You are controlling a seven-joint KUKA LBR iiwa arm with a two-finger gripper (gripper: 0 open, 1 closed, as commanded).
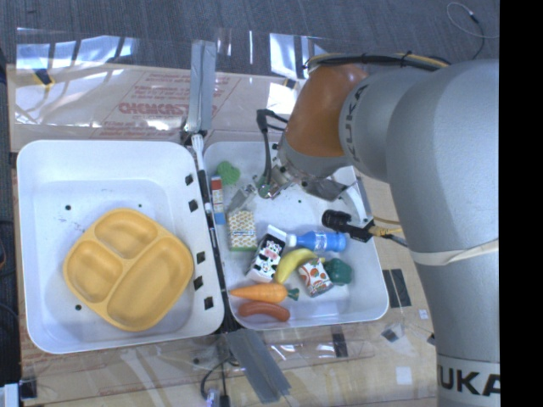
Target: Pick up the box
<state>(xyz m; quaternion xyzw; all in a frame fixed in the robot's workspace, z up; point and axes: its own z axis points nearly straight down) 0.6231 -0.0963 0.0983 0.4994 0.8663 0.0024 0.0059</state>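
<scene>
camera view looks down on the gripper (259,186), low over the right bin (373,299); whether it is spread or closed, i cannot tell from this angle, and nothing is visibly held. the box, a small yellowish checked carton (242,229), lies flat just below the gripper, near the bin's left wall. beyond it, further from the gripper, sit a black-and-white milk carton (268,257), a banana (290,264), a blue bottle (321,242), a carrot (260,293) and a sausage (263,312). the yellow divided plate (127,268) rests in the left bin (34,227). the checked carton looks light, stiff-sided but crushable; i'd judge a grasp across its narrow width safest.
</scene>
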